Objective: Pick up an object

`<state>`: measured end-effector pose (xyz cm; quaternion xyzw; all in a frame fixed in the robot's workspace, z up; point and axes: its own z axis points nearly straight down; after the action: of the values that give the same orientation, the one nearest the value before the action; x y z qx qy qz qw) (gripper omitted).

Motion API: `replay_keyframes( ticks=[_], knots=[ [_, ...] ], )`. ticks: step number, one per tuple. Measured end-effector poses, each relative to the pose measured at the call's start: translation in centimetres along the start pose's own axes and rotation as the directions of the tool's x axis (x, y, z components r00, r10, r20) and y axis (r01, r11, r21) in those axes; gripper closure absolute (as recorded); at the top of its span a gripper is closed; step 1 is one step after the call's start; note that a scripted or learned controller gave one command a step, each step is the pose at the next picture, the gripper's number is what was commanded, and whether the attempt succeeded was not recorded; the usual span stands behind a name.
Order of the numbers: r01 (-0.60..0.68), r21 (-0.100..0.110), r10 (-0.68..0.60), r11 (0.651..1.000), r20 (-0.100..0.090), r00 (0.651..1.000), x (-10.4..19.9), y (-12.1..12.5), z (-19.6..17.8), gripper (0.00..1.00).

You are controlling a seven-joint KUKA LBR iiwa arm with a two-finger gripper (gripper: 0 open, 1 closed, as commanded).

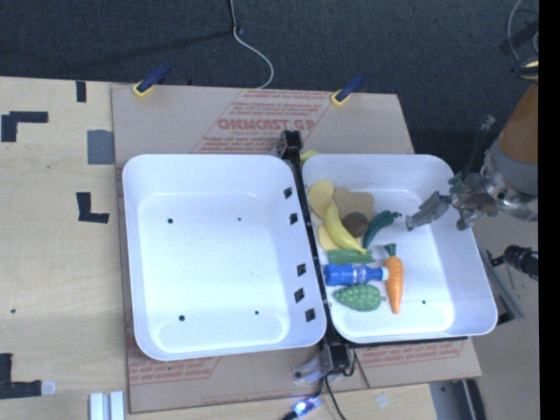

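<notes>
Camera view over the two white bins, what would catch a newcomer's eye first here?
The bright heap of toy food in the right bin stands out first: yellow bananas, a blue bottle and an orange carrot crowd its left side against the divider. Next comes the gripper, poised over the same bin just right of the heap. The left bin is a broad white expanse beside it.

The arm reaches in from the right — its tool hangs low, pointing left.
</notes>
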<state>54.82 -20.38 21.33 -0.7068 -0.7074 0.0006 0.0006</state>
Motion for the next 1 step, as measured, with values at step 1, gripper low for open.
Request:
replay_keyframes(
  ticks=[1],
  knots=[
    [0.005, -0.004, -0.005, 1.000, 0.001, 1.000, 0.98, 8.68, 13.20, 0.00]
  ],
)
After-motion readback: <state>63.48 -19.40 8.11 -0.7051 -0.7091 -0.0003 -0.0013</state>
